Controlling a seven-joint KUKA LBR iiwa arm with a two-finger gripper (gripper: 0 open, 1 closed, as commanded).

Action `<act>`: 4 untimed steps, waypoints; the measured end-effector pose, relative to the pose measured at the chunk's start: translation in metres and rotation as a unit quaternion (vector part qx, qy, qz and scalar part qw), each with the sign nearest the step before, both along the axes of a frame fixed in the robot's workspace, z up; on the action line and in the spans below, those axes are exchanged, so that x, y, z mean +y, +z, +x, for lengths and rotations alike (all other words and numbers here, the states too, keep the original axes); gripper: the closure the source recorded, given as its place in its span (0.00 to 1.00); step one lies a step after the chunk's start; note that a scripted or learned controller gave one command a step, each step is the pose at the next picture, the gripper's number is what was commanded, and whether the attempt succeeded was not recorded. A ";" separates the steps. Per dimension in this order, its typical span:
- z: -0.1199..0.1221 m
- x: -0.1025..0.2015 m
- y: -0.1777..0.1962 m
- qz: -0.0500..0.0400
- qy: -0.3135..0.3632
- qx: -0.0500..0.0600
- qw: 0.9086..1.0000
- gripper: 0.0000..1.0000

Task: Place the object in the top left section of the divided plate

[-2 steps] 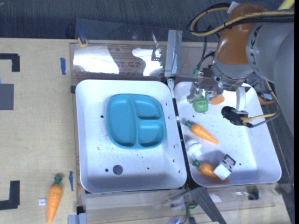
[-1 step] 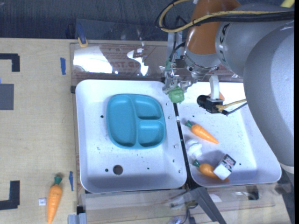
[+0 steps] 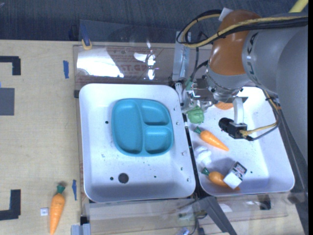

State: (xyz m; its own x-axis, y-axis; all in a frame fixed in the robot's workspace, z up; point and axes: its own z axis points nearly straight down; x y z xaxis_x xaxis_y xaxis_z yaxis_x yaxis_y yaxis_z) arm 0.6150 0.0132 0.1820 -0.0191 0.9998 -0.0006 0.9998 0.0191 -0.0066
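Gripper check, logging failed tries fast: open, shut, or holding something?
Gripper: cannot be told; it sits in the right bin just above a green object.

This looks like a robotics lab. A wooden bench (image 3: 34, 131) carries two white bins (image 3: 93, 146), with a cabled robot arm (image 3: 274, 48) at two o'clock.
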 end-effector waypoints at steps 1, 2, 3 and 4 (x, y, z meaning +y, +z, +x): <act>0.011 -0.006 0.000 0.000 0.087 -0.002 0.996 1.00; 0.046 0.079 0.000 0.001 0.197 -0.002 0.980 1.00; 0.047 0.078 0.008 0.001 0.197 -0.003 0.980 1.00; 0.047 0.078 0.008 0.001 0.197 -0.002 0.980 0.00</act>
